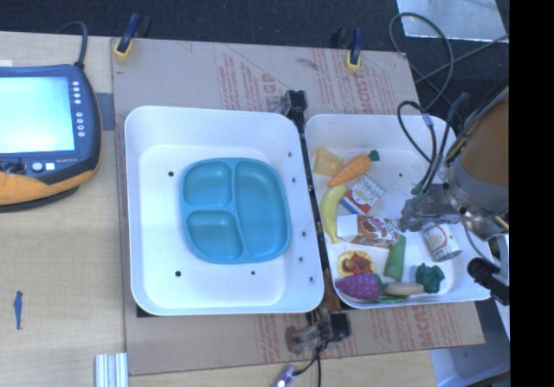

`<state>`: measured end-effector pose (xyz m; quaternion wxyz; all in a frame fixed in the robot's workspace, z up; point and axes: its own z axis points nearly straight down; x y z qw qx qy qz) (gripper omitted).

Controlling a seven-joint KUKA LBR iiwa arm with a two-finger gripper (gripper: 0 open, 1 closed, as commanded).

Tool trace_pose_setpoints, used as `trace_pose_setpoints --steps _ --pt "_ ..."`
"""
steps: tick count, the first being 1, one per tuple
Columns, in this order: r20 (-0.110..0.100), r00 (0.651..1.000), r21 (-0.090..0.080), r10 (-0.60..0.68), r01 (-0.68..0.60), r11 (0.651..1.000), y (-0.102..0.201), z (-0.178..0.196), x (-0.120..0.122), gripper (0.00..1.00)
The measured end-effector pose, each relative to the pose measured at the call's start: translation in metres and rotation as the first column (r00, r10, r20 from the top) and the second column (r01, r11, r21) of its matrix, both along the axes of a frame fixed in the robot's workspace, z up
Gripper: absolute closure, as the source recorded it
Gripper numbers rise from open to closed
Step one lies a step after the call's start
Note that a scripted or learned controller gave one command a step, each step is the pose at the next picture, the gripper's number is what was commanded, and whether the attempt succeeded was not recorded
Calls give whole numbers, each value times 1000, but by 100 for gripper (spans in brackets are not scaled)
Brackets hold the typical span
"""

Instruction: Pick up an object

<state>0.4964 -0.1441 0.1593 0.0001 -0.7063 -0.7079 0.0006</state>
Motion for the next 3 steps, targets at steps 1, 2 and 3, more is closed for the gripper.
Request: trace_pose_setpoints --steps 1,2,3 --pt "-1 1000 0 0 0 1000 0 0 0 0" --pt "12 1000 -1 2 -2 1000 35 -51 25 0" --pt "19 1000 -8 0 0 1000 31 -37 27 100"
